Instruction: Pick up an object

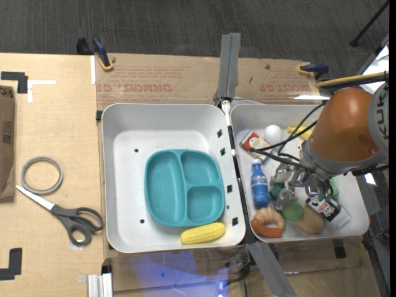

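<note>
Two white bins side by side on the table, the arm reaching into the right one.

The left bin (pixel 117 166) holds a teal divided plate (pixel 184 187) and a yellow corn cob (pixel 203 232). The right bin (pixel 356 218) holds a blue bottle (pixel 259 183), a white ball (pixel 273 132), a doughnut (pixel 268 223) and other small items. The gripper (pixel 288 189) hangs among them; whether its fingers are open or closed, I cannot tell.

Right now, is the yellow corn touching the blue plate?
Touching. The camera view shows the corn lying against the lower edge of the teal plate, with no white gap between them.
</note>
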Robot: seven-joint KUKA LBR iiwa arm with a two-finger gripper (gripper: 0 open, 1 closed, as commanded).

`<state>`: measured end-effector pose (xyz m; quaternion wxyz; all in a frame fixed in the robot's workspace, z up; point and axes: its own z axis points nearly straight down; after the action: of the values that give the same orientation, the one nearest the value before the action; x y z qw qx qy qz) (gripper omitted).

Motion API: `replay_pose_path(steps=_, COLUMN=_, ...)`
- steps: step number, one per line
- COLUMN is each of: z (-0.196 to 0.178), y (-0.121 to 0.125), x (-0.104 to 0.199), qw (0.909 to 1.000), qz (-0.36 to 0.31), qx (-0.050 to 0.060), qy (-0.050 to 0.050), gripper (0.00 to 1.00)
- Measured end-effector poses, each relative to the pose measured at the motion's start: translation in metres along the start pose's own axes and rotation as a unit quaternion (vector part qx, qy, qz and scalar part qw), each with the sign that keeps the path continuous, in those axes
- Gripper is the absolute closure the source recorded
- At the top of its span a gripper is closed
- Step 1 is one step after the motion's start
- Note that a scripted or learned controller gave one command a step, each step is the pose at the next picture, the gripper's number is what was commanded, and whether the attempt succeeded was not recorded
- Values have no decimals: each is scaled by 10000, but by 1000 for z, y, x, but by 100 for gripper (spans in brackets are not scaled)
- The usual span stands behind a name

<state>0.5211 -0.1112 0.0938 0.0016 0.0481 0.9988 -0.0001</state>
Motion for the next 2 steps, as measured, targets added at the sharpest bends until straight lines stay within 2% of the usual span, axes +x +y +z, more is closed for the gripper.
replay_pose_path(steps=1, z=2, y=10, x=11, qw=9864, qz=1641, qx=3, qy=1, gripper=100)
replay_pose_path(steps=2, z=1, y=10, x=11, qw=9864, qz=1644, qx=3, qy=-3, gripper=0)
